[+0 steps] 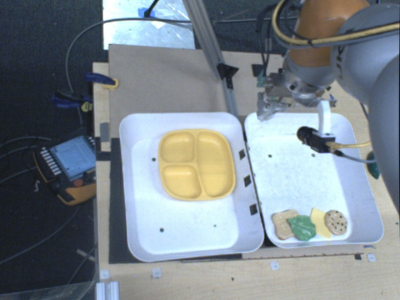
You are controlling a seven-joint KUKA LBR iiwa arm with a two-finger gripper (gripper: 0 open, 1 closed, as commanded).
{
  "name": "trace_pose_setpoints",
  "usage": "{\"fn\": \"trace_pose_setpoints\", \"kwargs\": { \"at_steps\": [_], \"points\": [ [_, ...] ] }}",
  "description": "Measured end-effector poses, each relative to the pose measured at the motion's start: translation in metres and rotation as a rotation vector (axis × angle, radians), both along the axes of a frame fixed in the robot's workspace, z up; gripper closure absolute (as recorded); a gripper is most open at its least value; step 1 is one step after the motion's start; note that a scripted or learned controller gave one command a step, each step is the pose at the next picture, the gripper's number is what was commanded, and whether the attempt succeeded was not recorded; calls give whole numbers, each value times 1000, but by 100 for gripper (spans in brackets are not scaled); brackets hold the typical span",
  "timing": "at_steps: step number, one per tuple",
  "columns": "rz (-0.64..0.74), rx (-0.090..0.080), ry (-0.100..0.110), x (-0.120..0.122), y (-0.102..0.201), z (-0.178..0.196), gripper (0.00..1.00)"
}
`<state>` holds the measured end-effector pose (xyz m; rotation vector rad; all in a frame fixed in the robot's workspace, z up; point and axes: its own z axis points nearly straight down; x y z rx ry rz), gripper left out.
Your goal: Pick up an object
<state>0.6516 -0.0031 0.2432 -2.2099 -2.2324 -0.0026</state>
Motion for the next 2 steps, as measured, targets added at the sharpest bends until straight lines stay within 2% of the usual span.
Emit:
{"fn": "trace_pose_setpoints", "kwargs": {
  "at_steps": [1, 2],
  "points": [
    [0, 0, -2, 5, 49, 5, 100],
    [0, 0, -1, -6, 103, 4, 100]
  ]
}}
